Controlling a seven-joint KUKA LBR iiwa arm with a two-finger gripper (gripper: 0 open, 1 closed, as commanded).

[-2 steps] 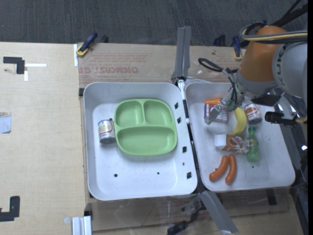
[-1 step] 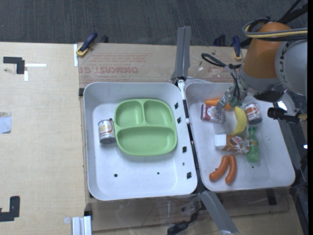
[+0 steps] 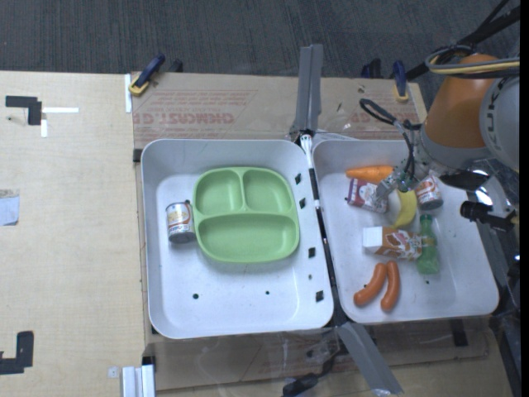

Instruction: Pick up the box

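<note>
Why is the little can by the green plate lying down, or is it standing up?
Lying down. The can rests on its side in the left bin, beside the green plate; its label faces up.

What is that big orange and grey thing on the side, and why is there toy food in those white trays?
That is a robot arm, grey with an orange band. The picture comes from one camera fixed above the bench, looking down at a slant, and the arm reaches in from the picture's right side. Its gripper hangs low over the right bin, right among the toys; I cannot tell whether it is holding anything.

In the right bin lie a carrot, a banana, a small can, a white box, a green bottle and two sausages, all close together.

In the left bin sits a green divided plate with another small can beside it.

The robot is meant to pick up the box.
</note>
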